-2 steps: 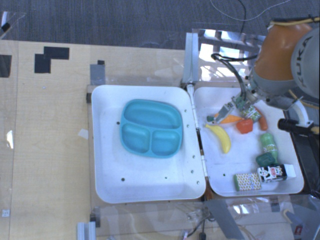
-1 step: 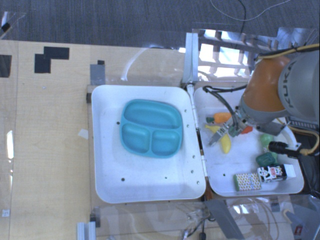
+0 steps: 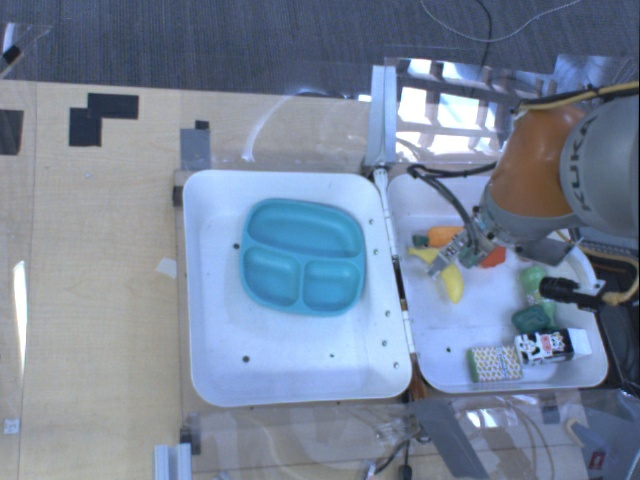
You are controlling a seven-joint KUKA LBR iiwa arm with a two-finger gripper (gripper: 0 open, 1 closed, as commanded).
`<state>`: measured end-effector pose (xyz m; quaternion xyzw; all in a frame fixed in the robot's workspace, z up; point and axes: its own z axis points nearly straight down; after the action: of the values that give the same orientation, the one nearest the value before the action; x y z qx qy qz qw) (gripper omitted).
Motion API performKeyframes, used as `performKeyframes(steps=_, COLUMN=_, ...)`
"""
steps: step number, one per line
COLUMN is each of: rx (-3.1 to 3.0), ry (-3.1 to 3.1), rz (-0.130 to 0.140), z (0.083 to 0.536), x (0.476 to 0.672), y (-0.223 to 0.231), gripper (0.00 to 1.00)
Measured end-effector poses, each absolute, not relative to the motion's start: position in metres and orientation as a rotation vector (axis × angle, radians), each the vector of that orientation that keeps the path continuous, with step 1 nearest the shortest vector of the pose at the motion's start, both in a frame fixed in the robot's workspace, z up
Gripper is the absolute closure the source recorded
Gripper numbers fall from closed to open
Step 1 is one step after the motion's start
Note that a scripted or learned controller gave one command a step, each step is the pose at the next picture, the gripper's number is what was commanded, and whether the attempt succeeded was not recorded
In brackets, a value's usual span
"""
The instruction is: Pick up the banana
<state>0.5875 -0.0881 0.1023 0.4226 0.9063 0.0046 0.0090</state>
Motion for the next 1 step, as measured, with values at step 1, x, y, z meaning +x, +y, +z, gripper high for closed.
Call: performKeyframes(steps=1, rx=1.306, ry=2.847, rz=0.006, z=0.1877, x=0.6471, y=-0.044, gripper=1.0)
